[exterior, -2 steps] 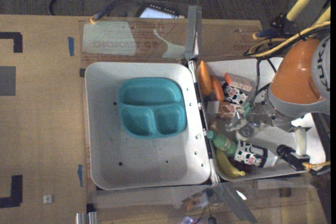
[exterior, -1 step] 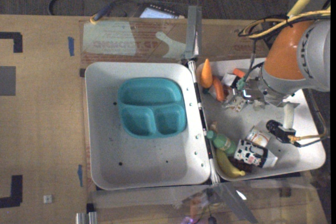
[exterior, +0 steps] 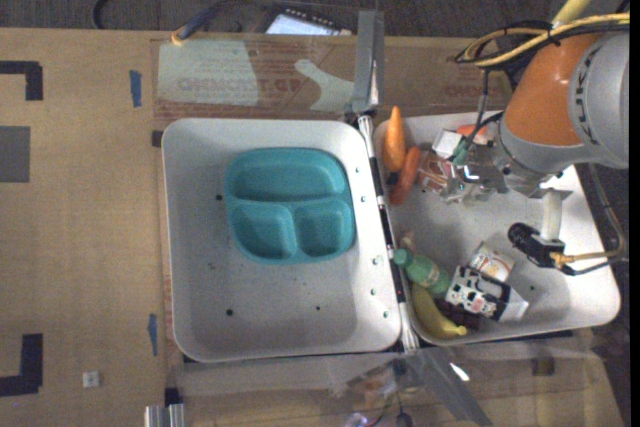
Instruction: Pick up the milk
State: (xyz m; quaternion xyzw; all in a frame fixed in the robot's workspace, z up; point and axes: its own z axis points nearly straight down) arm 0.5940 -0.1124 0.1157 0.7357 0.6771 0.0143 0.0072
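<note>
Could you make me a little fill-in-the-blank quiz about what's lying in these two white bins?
1. The teal tray lies in the ___ bin.
2. The milk carton lies in the right bin, beside a yellow ___.
3. The carrot at the right bin's far left corner is ___ in colour.
4. The gripper hangs over the ___ bin.

Missing words: left; banana; orange; right

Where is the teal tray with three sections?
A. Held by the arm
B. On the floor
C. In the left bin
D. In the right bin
C. The teal tray lies flat in the left bin, apart from the food items in the right bin.
</note>
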